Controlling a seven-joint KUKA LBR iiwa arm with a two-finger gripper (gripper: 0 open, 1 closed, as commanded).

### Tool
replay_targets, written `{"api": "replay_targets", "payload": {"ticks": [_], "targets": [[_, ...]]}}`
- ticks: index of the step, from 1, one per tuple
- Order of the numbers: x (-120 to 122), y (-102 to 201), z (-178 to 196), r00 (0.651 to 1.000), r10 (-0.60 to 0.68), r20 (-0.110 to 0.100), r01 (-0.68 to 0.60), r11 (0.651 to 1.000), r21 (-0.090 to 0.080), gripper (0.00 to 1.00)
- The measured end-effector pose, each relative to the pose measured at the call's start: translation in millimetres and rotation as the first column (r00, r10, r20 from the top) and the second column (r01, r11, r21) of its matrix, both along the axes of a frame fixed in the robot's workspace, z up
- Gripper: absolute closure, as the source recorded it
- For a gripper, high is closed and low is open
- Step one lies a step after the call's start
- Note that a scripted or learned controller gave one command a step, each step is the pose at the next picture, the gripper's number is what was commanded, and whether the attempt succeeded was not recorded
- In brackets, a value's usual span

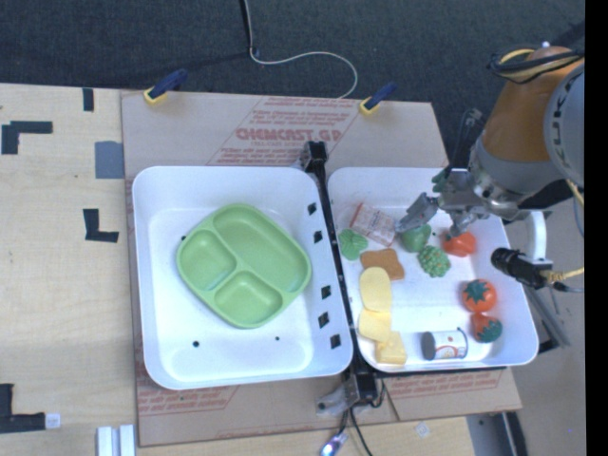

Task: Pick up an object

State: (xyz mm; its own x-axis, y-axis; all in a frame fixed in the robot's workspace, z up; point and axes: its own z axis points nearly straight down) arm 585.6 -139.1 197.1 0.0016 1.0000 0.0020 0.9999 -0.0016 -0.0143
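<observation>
My gripper hangs over the back of the right bin, open, its two fingers spread apart with nothing between them. Just under the left finger lies a small green vegetable, and a red tomato piece sits under the right finger. A piece of broccoli lies just in front of them. Further forward are a tomato, a small red and green fruit and a can on its side.
On the right bin's left side lie a packet, a green piece, a brown slice and yellow pieces. The left bin holds a green divided plate. A black divider separates the bins.
</observation>
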Motion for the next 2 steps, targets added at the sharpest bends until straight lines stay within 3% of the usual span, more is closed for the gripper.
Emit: {"api": "replay_targets", "payload": {"ticks": [1,2], "targets": [[3.0,0.1,7.0,1.0,0.003,0.013,-0.003,1.0,-0.002,0.0],[2.1,3.7,-37.0,1.0,0.004,0.009,-0.003,1.0,-0.002,0.0]]}}
